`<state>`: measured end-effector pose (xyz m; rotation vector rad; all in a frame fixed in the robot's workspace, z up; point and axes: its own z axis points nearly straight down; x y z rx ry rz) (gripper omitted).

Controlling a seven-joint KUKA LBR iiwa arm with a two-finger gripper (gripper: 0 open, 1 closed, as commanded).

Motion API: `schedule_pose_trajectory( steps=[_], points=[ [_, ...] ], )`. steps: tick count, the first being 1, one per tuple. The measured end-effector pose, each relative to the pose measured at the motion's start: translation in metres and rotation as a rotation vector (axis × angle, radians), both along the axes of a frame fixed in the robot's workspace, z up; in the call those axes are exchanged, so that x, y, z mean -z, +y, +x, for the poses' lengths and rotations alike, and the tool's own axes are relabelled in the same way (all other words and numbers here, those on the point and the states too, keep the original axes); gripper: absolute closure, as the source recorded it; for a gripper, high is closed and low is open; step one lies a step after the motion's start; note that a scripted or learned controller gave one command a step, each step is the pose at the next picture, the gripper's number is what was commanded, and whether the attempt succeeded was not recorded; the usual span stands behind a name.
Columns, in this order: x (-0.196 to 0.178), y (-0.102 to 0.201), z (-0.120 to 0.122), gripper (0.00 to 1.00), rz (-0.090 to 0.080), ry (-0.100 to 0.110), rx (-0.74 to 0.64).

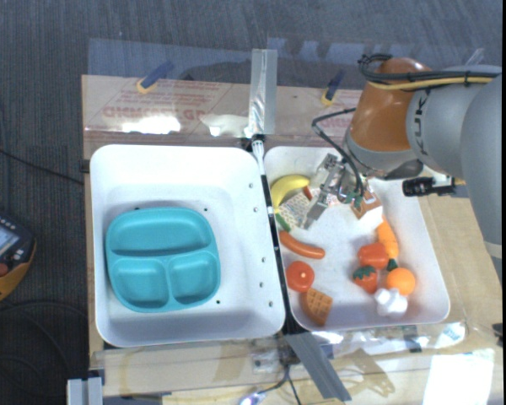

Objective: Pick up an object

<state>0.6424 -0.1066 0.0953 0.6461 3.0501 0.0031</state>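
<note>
My gripper (pixel 314 210) hangs over the upper left part of the right bin (pixel 430 264), angled down and to the left from the orange-banded wrist (pixel 384 116). Its tip is just right of a yellow banana (pixel 287 186) and beside a pale, speckled piece (pixel 292 214) that lies under the banana. Below it lie a red-orange sausage (pixel 302 245), a red tomato (pixel 299 275) and a brown waffle (pixel 317 305). To the right sit an orange carrot-like piece (pixel 387 235), a red pepper (pixel 371 256), a strawberry (pixel 364 278), an orange (pixel 400 281) and a white piece (pixel 391 303).
The left bin (pixel 236 184) holds a teal divided plate (pixel 162 256). A metal divider post (pixel 262 91) rises between the bins at the back. The grey arm (pixel 464 133) covers the right bin's far right corner. A handheld pendant (pixel 4 251) lies off the bench at left.
</note>
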Motion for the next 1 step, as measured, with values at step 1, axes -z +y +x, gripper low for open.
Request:
schedule_pose_trajectory(
  steps=[1],
  points=[
    [-0.0373,-0.0699,-0.0594,0.0,0.0,0.022,-0.067]
  ],
)
